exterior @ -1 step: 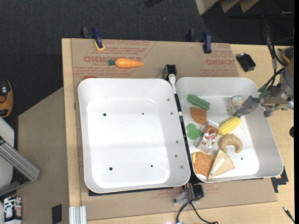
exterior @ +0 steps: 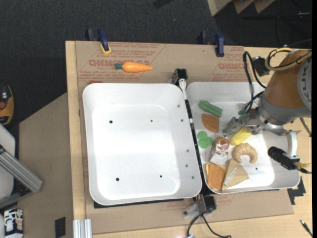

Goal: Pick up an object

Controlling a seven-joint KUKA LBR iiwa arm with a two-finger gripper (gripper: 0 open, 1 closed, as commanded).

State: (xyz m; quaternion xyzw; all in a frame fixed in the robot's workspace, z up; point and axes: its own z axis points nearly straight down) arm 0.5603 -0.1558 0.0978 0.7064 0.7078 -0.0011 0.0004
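The gripper (exterior: 241, 127) is lowered into the right bin (exterior: 262, 178), close above the yellow piece (exterior: 239, 135); how it is set cannot be told. Just below that piece a croissant (exterior: 245, 152) is seen, to its left a small packet (exterior: 221, 149) and an orange slice (exterior: 210, 123); a green pod (exterior: 210, 107) lies up-left. A clean pick is judged to need a straight descent centred on the yellow piece, so that the croissant is not nudged

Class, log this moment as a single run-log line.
gripper over right bin | above yellow item | grasp: not visible | carrot on bench
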